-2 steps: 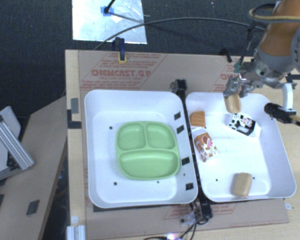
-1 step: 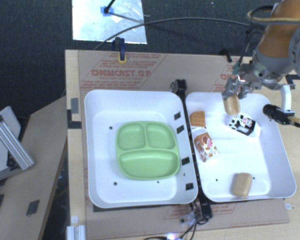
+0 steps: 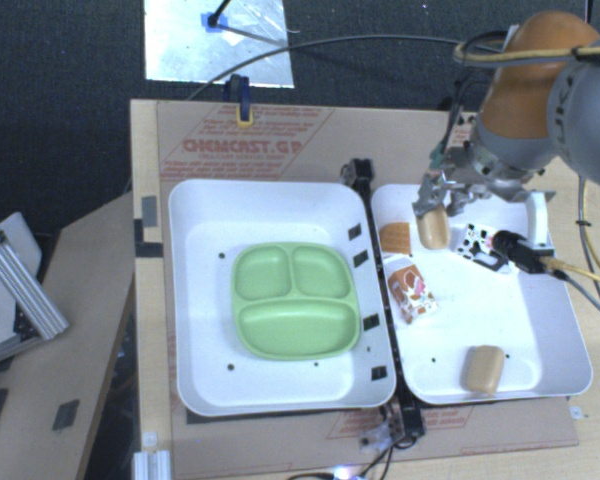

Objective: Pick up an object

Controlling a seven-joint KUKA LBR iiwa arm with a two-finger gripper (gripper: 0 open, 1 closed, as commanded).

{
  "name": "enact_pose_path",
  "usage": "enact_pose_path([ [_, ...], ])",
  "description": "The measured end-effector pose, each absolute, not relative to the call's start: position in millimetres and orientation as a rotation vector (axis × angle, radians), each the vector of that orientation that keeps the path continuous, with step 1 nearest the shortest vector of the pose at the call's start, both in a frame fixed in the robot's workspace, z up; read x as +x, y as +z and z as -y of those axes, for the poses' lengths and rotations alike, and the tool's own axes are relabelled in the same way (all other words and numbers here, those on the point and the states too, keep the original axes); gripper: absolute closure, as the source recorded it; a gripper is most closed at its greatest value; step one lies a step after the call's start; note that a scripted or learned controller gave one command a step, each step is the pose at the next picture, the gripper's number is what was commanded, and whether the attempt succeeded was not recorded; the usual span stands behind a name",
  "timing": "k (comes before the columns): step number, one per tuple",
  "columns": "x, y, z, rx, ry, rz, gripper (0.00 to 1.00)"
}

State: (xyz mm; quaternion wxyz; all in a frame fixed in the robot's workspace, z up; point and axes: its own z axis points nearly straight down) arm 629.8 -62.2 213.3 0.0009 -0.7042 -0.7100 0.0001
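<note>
- We see the grey arm with the orange band point(image 3: 536, 68) entering at the upper right of the frame, where the edge cuts it off, so only its last stretch shows.
- The two-finger gripper point(image 3: 435, 200) hangs over the upper left part of the shallow white right-hand bin point(image 3: 545, 318).
- A tan, rounded oblong piece point(image 3: 433, 232) stands on end directly under the gripper, and its top meets the tip.
- The wrist shades that joint, so we cannot tell whether the tool is clenched on the piece, merely touching it, or released.
- A small orange-brown block point(image 3: 395, 237) lies just beside the tan piece, towards the wall between the bins.
- Below them, nearer mid-frame, lies a small red-and-white printed packet point(image 3: 412, 292), tilted; its print is too small for us to read.
- A small black-and-white patterned piece point(image 3: 472, 240) lies right of the tan piece. It is partly covered, and we cannot make out what it is.
- A tan loaf-shaped lump point(image 3: 483, 369) rests near the right bin's lower edge, well apart from the rest.
- The shallow white left-hand bin point(image 3: 200, 268) holds a pale green three-compartment plastic plate point(image 3: 295, 300) at its centre.
</note>
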Motion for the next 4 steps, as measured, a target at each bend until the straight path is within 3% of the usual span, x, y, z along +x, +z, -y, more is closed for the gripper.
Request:
enact_pose_path([
  [4, 525.8, 231, -101, -2.210, -0.001, 2.230, 1.00],
])
